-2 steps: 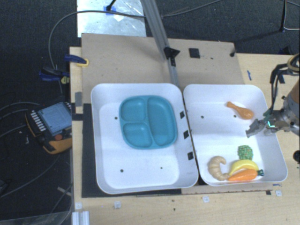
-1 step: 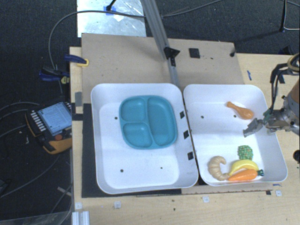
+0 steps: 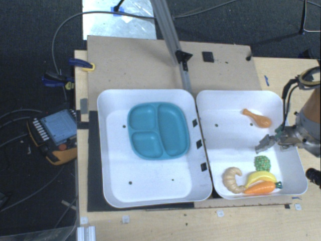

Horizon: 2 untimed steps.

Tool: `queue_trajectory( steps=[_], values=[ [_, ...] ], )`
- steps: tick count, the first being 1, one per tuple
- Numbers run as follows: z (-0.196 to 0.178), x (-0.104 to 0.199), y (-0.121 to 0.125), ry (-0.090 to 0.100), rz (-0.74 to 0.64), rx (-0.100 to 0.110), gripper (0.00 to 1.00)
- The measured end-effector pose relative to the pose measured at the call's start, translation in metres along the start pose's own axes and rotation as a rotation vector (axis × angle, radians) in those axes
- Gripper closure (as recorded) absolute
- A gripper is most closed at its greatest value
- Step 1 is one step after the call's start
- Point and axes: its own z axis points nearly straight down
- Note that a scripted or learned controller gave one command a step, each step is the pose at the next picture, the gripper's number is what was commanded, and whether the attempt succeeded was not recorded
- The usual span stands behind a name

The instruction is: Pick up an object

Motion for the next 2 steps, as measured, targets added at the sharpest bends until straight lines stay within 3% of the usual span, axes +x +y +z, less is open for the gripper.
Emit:
queue_trajectory(
  steps=[1,2],
  values=[
    [0.0619,0.0053,-0.0004,0.001,0.0,0.002,0.0],
    [0.0719,0.0046,0.0018,-0.001,0.001,-0.006,0.0]
  ],
)
